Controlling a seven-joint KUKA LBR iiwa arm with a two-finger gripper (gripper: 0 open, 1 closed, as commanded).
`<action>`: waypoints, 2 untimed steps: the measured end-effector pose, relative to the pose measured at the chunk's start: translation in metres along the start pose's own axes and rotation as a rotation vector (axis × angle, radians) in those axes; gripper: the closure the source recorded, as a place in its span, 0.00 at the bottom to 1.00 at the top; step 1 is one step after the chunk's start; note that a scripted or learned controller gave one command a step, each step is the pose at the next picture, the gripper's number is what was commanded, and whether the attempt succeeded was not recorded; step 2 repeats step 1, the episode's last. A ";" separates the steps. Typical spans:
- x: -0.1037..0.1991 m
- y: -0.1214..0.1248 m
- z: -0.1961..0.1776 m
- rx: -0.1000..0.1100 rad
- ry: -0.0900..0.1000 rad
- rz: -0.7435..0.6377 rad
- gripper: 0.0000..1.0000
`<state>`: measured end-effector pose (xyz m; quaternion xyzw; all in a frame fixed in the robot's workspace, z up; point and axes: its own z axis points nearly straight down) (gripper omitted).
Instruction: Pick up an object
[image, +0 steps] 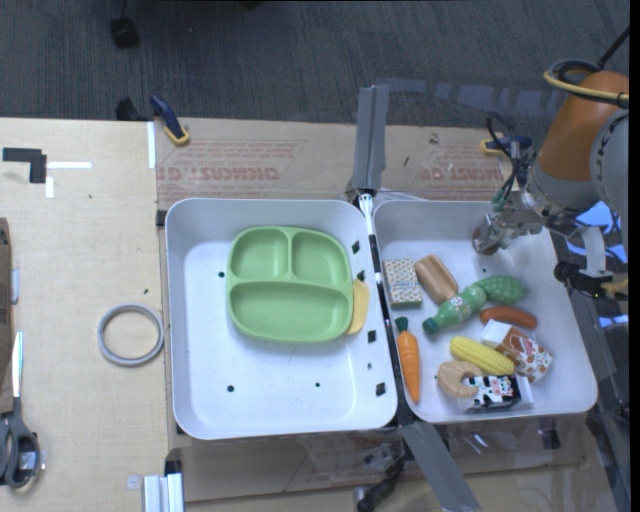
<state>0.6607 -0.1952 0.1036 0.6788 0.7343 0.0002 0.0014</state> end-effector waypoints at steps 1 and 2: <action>0.000 0.001 0.000 -0.002 -0.001 -0.001 0.00; 0.000 0.001 0.000 -0.002 -0.001 -0.001 0.00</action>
